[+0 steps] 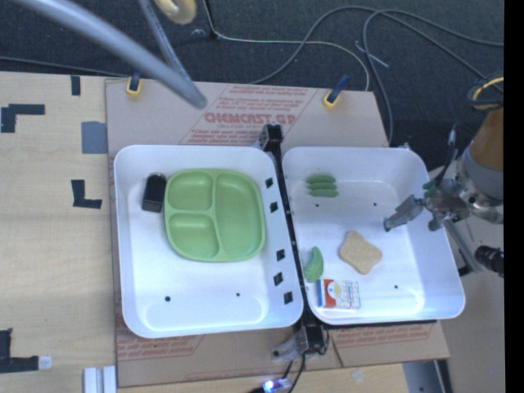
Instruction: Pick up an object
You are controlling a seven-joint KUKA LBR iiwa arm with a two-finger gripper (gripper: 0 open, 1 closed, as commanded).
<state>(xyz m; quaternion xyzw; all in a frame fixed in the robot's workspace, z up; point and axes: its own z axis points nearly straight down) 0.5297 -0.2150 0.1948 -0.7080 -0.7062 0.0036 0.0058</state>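
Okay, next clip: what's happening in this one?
A robot arm reaches in from the right, its gripper hovering over the right bin with nothing between its fingers. That bin holds a tan piece, two green pieces and a small carton. The left bin holds a green divided plate and a black block.

The light is bright and even, and it seems to come from above. The two white bins (205, 318) shine strongly, almost too white to show their edges well. Shadows under things are soft and faint. Above the bins, a grey bar (98, 35) close to the camera looks very blurry. The arm (483, 162) to the right of the bins is a bit fuzzy too.
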